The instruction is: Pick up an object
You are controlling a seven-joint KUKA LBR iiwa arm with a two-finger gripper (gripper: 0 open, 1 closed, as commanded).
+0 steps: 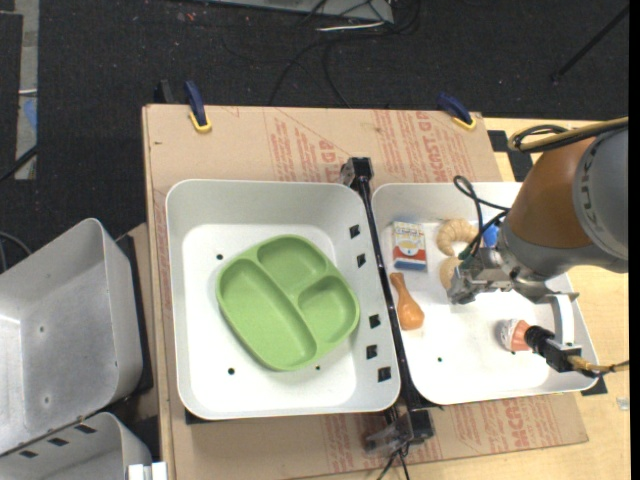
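Two bins: green divided plate (288,301) left; right bin (470,383) crowded.
Jaws: gripper (462,286) low, centre-right; opening, cannot tell.
Risk: may miss the orange toy (406,303), or nudge the small carton (408,245).

Two white bins (190,298) sit on a tan cardboard sheet (290,138) printed with red lettering. The left bin holds a light green divided plate (288,301); the right one holds a small white carton (408,245) marked red and blue, an orange spoon (406,304) and a pale beige bun (457,232). The arm (570,208) is grey with an orange-brown band, and two clamps with yellow tips (200,118) grip the sheet's far edge.
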